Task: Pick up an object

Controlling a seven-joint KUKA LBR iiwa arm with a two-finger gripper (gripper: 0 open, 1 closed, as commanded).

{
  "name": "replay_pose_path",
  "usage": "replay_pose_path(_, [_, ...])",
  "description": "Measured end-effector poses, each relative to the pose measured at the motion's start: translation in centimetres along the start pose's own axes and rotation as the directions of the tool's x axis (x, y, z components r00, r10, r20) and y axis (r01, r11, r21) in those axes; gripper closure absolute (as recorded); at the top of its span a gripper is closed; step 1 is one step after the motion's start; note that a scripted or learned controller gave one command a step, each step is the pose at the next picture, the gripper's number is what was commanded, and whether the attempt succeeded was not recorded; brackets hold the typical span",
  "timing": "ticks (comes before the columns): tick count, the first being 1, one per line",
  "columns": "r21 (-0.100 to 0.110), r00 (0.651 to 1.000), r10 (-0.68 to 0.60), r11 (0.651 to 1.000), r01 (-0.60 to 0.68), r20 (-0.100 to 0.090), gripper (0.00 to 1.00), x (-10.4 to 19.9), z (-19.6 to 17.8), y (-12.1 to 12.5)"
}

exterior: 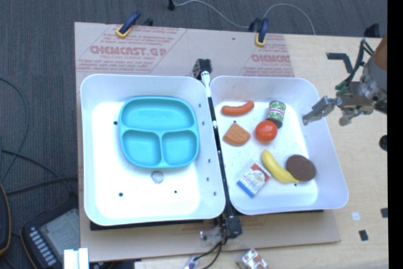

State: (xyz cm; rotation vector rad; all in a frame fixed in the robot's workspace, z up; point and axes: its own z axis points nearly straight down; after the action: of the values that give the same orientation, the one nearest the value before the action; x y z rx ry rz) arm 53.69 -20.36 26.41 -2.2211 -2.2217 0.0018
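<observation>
The pincer [332,111] hangs over the right rim of the right bin [327,160], spread open with nothing in it. The tomato [266,131], can [275,113], sausage [237,108], banana [277,167] and brown cookie [301,167] lie in that bin. I'd call this the approach; next it must choose one and descend squarely.

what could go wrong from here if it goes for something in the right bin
1. The banana touches the brown cookie, so closing on one could drag or pinch the other.
2. The tomato is round and sits right by the small can; it may roll away or the can may tip.
3. The gripper hangs over the right bin's far rim, so a low approach might clip that wall.
</observation>
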Motion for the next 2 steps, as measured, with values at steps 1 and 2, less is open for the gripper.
replay_pose_path(1, [0.002,1.000,0.000,1.000,0.000,-0.001,0.00,0.8,11.2,-1.5])
replay_pose_path(2, [-0.013,1.000,0.001,1.000,-0.001,0.006,0.00,3.1,17.5,-4.9])
